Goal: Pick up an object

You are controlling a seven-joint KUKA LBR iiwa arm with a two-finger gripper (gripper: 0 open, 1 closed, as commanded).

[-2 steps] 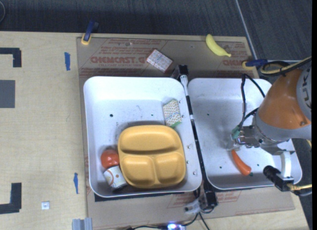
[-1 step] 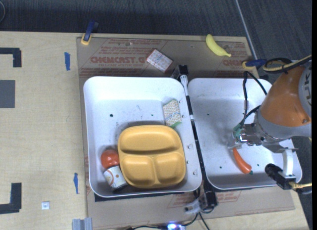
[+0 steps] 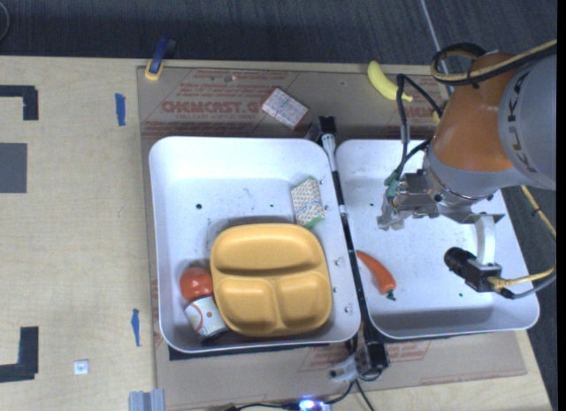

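The 2 white bins stand side by side, the left bin (image 3: 168, 224) and the right bin (image 3: 504, 312). A yellow divided tray (image 3: 270, 277) fills much of the left bin, with an orange-and-white can (image 3: 202, 301) touching its left side. An orange carrot-shaped toy (image 3: 377, 271) lies in the right bin near its left wall. The gripper (image 3: 396, 212) hangs above it; whether its fingers are apart I cannot tell.

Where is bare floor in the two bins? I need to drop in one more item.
Left bin: free across the back, behind the yellow tray and left of the patterned packet; its front is crowded. Right bin: free along the front, right of the orange carrot, below the gripper.
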